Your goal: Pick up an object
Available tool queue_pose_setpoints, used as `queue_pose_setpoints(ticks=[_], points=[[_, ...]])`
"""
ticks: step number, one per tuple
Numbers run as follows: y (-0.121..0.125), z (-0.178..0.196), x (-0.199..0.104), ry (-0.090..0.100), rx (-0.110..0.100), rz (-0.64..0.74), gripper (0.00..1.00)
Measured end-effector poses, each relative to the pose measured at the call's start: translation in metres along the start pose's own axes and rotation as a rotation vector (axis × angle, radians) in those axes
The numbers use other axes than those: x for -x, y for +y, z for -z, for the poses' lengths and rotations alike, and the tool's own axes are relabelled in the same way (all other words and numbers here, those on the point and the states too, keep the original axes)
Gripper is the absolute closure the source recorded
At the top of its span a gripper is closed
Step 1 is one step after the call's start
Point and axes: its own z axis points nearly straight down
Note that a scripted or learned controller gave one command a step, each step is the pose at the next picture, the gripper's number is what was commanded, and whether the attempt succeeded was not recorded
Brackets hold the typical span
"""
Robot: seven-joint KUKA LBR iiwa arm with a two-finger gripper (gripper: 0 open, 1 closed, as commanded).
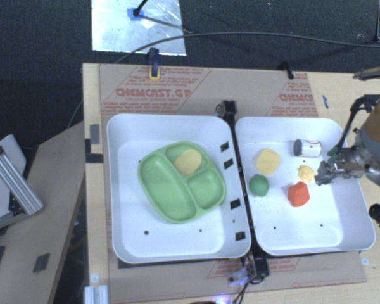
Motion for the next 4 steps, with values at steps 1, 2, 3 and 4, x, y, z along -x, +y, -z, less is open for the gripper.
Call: queue_pose_setpoints(ticks=[1, 2, 3, 4], points=[[0.002, 0.03, 0.0, 0.001, -0.001, 0.001, 1.0], [0.008, 0.037, -0.054, 0.003, -0.003, 0.006, 1.0], [0.024, 0.032, -0.098, 0.003, -0.003, 0.005, 1.0], [0.026, 0.033, -0.145, 0.004, -0.004, 0.005, 1.0]])
